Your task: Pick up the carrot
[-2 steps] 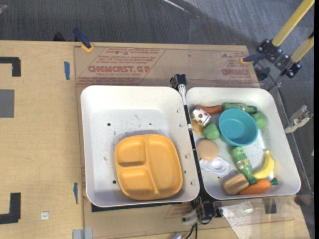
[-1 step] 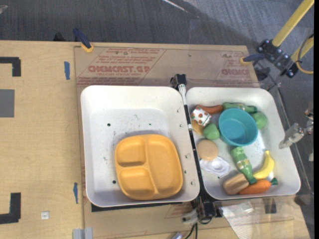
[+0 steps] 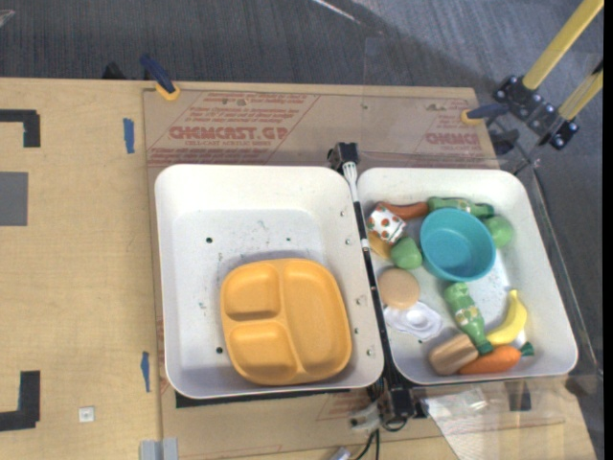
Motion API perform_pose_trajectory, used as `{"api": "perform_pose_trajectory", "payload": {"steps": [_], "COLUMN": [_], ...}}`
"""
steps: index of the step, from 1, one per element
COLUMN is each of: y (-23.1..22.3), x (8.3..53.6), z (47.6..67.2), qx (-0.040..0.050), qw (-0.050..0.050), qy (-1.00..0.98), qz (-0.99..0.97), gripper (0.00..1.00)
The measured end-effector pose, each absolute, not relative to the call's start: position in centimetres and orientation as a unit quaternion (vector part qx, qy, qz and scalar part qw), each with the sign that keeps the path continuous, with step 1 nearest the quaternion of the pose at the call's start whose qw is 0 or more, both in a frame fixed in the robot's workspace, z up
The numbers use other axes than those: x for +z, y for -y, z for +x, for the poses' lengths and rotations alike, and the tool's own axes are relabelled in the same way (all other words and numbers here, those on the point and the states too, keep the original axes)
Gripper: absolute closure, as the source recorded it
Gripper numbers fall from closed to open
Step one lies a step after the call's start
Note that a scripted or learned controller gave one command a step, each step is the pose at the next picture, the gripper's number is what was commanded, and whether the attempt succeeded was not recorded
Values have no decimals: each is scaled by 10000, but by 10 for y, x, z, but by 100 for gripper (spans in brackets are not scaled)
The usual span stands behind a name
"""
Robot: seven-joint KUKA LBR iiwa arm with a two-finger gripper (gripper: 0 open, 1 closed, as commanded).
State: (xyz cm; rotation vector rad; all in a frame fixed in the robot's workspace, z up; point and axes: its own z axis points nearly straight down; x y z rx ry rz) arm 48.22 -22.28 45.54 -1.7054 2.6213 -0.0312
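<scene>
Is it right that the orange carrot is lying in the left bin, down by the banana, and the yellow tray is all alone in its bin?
Not quite. The carrot lies in the right bin, at its near edge beside the banana, as the camera view shows. The rest holds: the yellow tray sits alone in the left bin.

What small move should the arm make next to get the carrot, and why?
Probably bring the tool over the right bin's near edge and lower toward the carrot. It lies flat there, hemmed by the banana and a brown piece, so approaching from above looks safest.
</scene>
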Motion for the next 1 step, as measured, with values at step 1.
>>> {"api": "perform_pose_trajectory", "payload": {"steps": [1], "y": [177], "x": [380], "z": [480], "qx": [34], "qw": [13], "qy": [-6856], "qz": [-7280], "gripper": [0]}}
